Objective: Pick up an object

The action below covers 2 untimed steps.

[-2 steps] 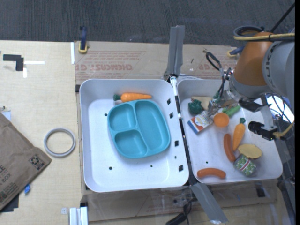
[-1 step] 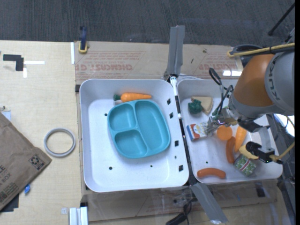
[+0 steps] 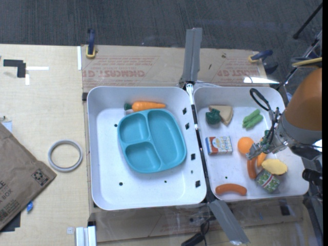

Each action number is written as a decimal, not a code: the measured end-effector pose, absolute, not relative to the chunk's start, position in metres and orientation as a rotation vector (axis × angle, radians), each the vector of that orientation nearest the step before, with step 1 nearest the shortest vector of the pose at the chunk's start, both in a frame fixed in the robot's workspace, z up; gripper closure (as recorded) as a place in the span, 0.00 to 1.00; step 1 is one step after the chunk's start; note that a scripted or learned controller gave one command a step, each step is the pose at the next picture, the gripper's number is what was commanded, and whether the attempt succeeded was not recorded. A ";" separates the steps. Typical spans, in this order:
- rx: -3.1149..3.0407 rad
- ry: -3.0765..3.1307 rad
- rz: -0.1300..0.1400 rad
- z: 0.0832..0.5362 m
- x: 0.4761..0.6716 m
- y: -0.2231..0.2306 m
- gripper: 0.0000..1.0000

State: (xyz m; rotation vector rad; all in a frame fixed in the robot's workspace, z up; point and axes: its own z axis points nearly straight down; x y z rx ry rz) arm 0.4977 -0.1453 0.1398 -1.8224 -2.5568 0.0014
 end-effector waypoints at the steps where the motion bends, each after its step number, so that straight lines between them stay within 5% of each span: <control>1: -2.099 -2.337 0.003 0.191 0.538 -0.077 1.00; 2: -1.812 -2.563 0.002 0.168 0.477 -0.151 1.00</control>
